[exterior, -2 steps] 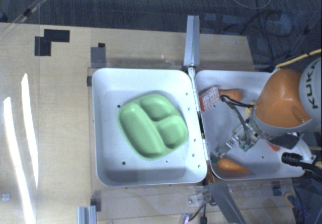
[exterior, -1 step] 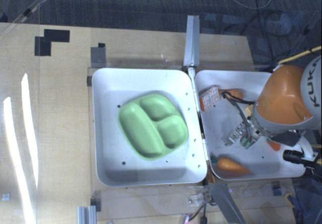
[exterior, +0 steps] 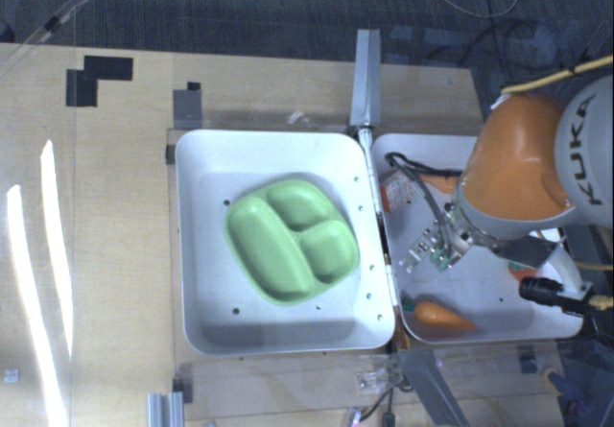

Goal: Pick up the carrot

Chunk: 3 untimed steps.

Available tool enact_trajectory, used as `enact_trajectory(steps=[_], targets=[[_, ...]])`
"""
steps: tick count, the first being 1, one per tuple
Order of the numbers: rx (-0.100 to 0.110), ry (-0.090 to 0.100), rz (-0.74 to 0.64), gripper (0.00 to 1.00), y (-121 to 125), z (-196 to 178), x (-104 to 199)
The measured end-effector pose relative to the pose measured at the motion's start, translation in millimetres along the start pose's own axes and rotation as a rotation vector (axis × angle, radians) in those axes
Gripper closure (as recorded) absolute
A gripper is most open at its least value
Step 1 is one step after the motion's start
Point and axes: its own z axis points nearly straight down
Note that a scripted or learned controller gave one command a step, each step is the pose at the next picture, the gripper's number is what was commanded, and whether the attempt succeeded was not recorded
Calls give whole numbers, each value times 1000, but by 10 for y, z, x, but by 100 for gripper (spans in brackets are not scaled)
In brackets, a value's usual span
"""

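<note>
The carrot is orange with a dark green stub at its left end. It lies flat in the near left corner of the right bin, close to the front wall. My gripper hangs over the middle of that bin, a short way above and beyond the carrot, and not touching it. The grey arm with its orange band covers much of the bin's far and right side.
The left bin holds a green three-compartment plate. In the right bin, a small orange-and-white item lies near the dividing wall, and a small red piece peeks out beside the arm. A black cable loops above the gripper.
</note>
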Motion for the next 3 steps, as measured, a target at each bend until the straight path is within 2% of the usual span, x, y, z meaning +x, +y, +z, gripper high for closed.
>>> enact_trajectory(steps=[1,2,3], targets=[[4,3,283,100,795,15,169],[3,2,332,100,1842,16,-65],[3,2,429,100,1487,-331,91]])
